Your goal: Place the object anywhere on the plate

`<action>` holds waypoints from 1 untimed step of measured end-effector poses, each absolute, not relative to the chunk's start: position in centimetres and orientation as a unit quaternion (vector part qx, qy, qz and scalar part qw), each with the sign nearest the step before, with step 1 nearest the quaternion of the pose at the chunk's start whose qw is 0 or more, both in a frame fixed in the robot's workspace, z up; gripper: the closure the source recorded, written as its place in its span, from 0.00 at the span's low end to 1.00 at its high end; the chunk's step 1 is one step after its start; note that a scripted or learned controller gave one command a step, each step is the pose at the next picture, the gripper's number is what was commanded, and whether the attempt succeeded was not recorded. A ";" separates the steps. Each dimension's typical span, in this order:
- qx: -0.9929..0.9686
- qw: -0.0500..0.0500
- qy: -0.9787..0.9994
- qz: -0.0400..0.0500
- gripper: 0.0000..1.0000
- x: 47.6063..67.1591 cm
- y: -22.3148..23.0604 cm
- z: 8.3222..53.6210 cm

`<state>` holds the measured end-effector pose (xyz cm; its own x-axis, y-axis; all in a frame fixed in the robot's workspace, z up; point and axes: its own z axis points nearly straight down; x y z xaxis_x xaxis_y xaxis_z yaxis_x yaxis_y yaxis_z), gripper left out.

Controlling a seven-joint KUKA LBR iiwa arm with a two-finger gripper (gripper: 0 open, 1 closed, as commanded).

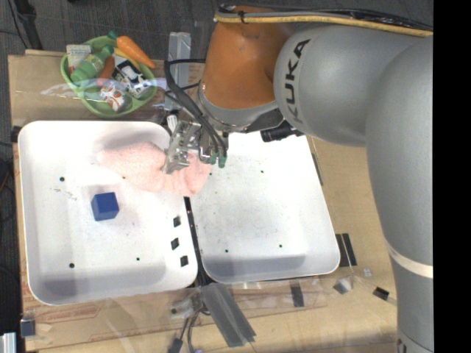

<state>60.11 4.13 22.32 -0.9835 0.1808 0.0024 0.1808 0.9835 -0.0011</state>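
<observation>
Gripper (pixel 179 155) hangs above one pink plate (pixel 140 166); one blue cube (pixel 105 206) nearby.

two shallow white bins sit side by side on the bench: the left bin (pixel 44 197) and the right bin (pixel 294 219). one blue cube (pixel 105 206) lies in the left bin, toward its left edge. one pink plate (pixel 147 166) lies at that bin's far right corner. one green bowl (pixel 110 76) stands on the bench beyond the left bin's far edge, with one orange carrot (pixel 134 50) in it among several small items too jumbled to count. one grey arm (pixel 331 72) reaches in, with one gripper (pixel 193 151).
</observation>
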 end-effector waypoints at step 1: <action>0.000 0.003 -1.000 0.001 1.00 58.5 8.8 23.1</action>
